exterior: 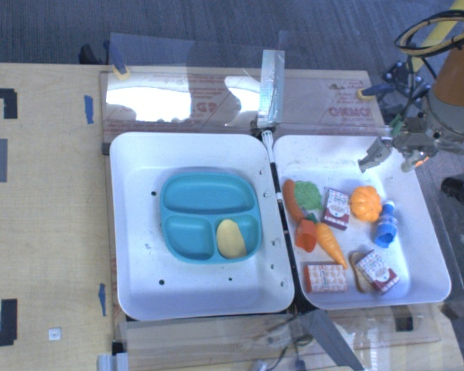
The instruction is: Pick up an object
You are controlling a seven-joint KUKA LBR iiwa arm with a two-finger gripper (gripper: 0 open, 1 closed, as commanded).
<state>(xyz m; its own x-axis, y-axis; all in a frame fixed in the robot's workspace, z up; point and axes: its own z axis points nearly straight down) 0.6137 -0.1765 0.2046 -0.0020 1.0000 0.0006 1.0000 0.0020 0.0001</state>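
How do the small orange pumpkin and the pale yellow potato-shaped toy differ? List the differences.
The small orange pumpkin is bright orange and round with a stem on top; the pale yellow potato-shaped toy is pale yellow, smooth and oval.
The pumpkin sits in the right white bin among other items; the potato lies alone in a compartment of the teal divided plastic tray in the left white bin.
Both look like toy food pieces.

1. I see the desk (pixel 46 207), light wood, carrying black corner markers and blue tape tabs.
2. A clear panel (pixel 185 91) stands behind both bins, with a metal post (pixel 271 87) at its middle.
3. Grey carpet (pixel 216 6) lies beyond the desk.
4. Yellow cables (pixel 433 33) loop at upper right.
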